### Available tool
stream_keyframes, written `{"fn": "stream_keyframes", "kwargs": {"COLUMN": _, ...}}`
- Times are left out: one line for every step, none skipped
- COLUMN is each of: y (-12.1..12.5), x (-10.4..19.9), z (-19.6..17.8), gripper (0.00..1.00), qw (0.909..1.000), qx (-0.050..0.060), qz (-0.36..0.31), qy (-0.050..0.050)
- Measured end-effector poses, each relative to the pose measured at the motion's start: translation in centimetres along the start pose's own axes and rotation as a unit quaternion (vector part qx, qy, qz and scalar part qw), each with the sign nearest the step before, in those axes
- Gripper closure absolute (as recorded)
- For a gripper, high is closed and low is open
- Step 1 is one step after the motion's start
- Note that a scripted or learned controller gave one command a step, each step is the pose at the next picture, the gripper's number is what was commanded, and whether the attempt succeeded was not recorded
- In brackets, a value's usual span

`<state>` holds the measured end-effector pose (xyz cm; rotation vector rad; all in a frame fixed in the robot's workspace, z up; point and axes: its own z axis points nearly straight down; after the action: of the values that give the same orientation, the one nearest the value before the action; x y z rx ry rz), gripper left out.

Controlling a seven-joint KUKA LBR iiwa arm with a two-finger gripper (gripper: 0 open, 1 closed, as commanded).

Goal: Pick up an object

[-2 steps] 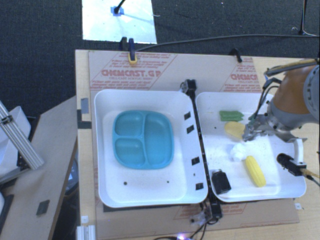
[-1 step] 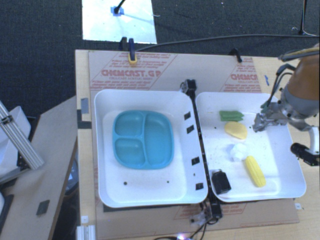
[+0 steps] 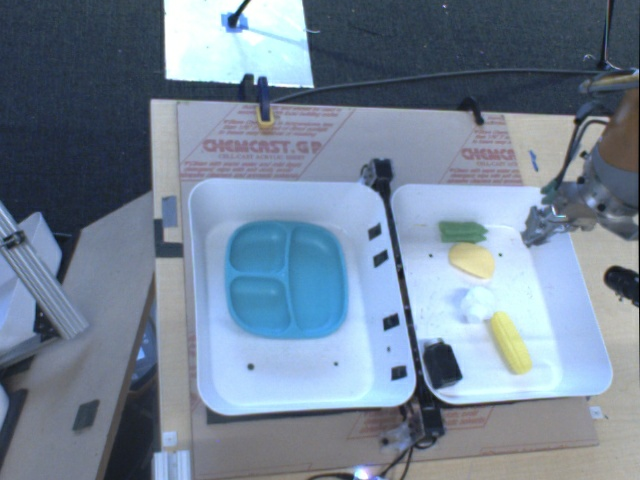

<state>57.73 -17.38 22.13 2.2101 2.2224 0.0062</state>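
Camera view: arm comes in from the right, gripper (image 3: 540,224) sits over the far right rim of the right bin (image 3: 585,313), holding nothing. Can't tell its open/closed state from this angle.

Candidates are all in the right bin: green piece (image 3: 462,231) at the far side, yellow lump (image 3: 472,261) just near of it, small white piece (image 3: 477,303) mid-bin, corn (image 3: 510,342) nearer and to the right, black block (image 3: 441,363) in the near left corner. Left bin (image 3: 205,268) has a blue tray (image 3: 288,277).

Suggested approach: go for the corn. It's well apart from the walls and clear of most neighbours, though the white piece is just beside its far end. Align the grip across its narrow width, not along its length, and descend over its middle. The green piece and yellow lump are closer to the gripper but nearly touching, so there's risk of nudging one. Skip the black block, too tight to the wall.
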Motion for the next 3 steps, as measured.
{"fn": "stream_keyframes", "kwargs": {"y": 0.1, "x": 0.0, "z": 0.6, "gripper": 1.00, "qw": 1.0000, "qx": 0.003, "qz": 0.000, "qy": 0.000}}
{"fn": "stream_keyframes", "kwargs": {"y": 0.4, "x": 4.9, "z": 1.3, "gripper": 1.00, "qw": 1.0000, "qx": 0.003, "qz": -0.002, "qy": 0.002}}
{"fn": "stream_keyframes", "kwargs": {"y": 0.9, "x": 10.5, "z": 0.1, "gripper": 1.00, "qw": 1.0000, "qx": 0.003, "qz": -0.002, "qy": 0.002}}
